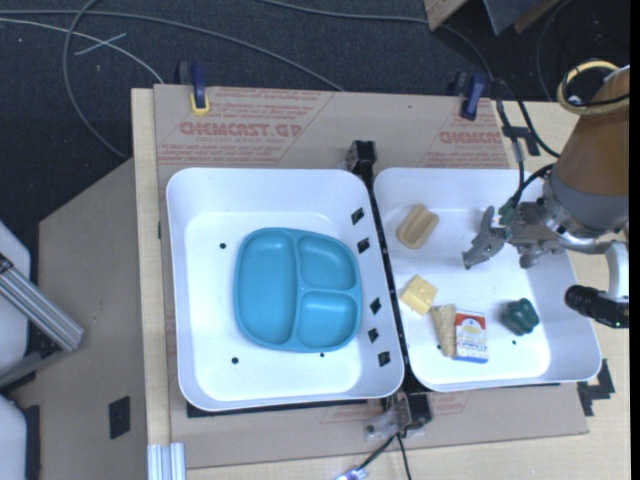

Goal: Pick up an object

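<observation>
Claw (505, 246) sits over the right bin (560, 363), upper-middle area, fingers spread wide, nothing between them. Under and around it: tan block (417, 226) near the top left of that bin, yellow block (419, 294) below it, small carton (470, 335) with a tan stick (444, 329) just beside it, green lump (520, 316) lower right. Left bin (190, 228) holds a blue divided plate (297, 289).

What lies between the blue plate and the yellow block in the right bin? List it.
In the camera view, between the blue plate and the yellow block lie bare white floor of the left bin and the black divider with clips where the two bins meet.
</observation>
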`<state>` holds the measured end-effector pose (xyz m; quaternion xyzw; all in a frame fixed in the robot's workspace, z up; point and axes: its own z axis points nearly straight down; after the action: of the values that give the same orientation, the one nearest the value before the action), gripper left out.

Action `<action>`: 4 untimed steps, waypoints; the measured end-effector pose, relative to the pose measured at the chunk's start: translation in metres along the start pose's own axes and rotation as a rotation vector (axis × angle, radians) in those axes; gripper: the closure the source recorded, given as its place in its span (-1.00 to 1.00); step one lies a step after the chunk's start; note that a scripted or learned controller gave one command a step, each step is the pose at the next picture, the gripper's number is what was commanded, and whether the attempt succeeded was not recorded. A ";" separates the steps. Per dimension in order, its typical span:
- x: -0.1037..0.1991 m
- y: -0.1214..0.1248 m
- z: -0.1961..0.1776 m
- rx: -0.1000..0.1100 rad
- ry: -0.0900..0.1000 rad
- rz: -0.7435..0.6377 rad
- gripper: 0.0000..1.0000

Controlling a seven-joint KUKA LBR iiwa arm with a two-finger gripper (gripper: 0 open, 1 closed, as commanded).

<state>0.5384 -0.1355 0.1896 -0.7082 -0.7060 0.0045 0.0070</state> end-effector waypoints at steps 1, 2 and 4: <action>0.001 0.003 -0.008 -0.015 -0.002 -0.004 -1.00; 0.004 0.001 0.053 -0.012 -0.001 -0.002 -1.00; 0.004 0.003 0.092 -0.016 -0.002 -0.002 1.00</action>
<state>0.5397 -0.1311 0.0979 -0.7075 -0.7067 -0.0007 0.0007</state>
